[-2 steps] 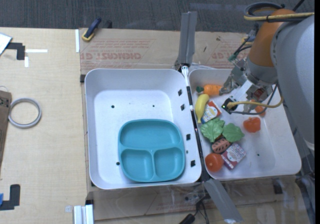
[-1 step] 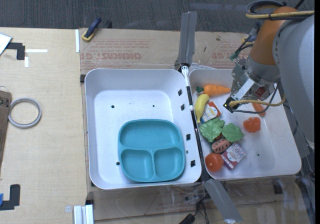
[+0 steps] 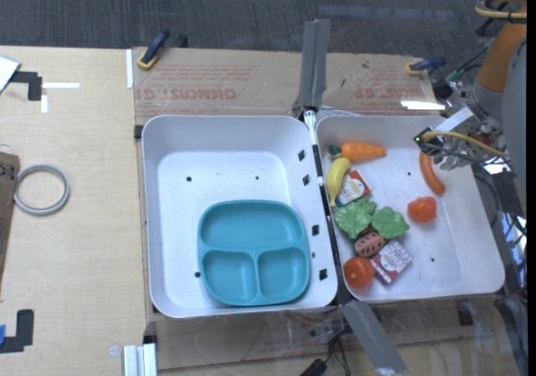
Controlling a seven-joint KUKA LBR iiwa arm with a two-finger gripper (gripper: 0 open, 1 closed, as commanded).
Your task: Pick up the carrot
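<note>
Carrot (image 3: 362,150) lying at the far end of the right bin (image 3: 469,282), gripper (image 3: 435,146) hanging over that bin's right side.

Taking the carrot as landmark: it is lying on its side, green top pointing toward the divider between the two bins, and a banana (image 3: 336,177) is sitting just beside it on the near side. Farther toward the near rim, lettuce pieces (image 3: 368,220), a small packet (image 3: 391,259) and a red tomato (image 3: 358,272) are crowding together. To the carrot's right, apart from it, a red sausage (image 3: 430,173) is lying just under the gripper, and whether the gripper is wide or narrow I cannot tell. Well to the carrot's left, a teal divided plate (image 3: 251,250) is resting in the left bin (image 3: 167,198). A tape roll (image 3: 39,188) is lying on the worktop (image 3: 67,282), far left.
</note>
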